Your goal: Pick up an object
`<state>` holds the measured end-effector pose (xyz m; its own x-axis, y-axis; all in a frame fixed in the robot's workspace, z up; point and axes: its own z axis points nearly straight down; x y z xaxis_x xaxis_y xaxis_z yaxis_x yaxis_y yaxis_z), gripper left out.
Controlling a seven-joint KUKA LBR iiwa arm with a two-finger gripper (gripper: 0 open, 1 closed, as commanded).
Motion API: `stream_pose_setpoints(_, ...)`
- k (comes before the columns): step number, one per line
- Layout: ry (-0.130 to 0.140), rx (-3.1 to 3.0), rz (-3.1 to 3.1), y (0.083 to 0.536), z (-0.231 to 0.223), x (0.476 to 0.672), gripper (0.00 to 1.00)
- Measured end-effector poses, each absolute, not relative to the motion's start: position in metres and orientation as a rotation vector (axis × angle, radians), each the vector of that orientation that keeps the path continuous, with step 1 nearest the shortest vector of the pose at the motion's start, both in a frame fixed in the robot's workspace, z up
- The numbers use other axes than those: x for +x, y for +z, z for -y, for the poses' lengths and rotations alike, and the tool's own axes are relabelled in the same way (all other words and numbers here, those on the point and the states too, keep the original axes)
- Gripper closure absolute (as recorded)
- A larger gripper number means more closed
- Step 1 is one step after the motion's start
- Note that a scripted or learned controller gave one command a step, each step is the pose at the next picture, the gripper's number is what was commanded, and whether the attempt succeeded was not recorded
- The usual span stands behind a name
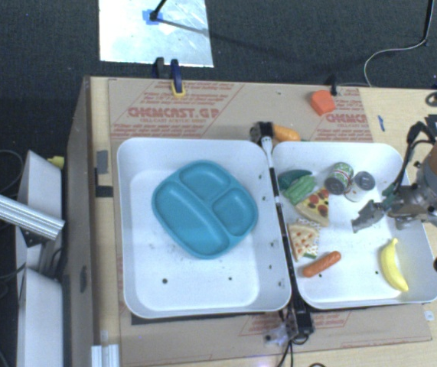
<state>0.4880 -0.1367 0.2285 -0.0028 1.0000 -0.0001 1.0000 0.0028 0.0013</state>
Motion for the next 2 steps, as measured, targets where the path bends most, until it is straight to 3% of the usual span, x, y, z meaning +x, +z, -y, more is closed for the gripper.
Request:
stream_pose_setpoints(1, 0.003, 2.217, -2.223, 0.103, 0.102, 0.540, 0.00)
stream_pose_setpoints(2, 0.016, 2.210, -2.215, 0.091, 0.165, 0.604, 0.00)
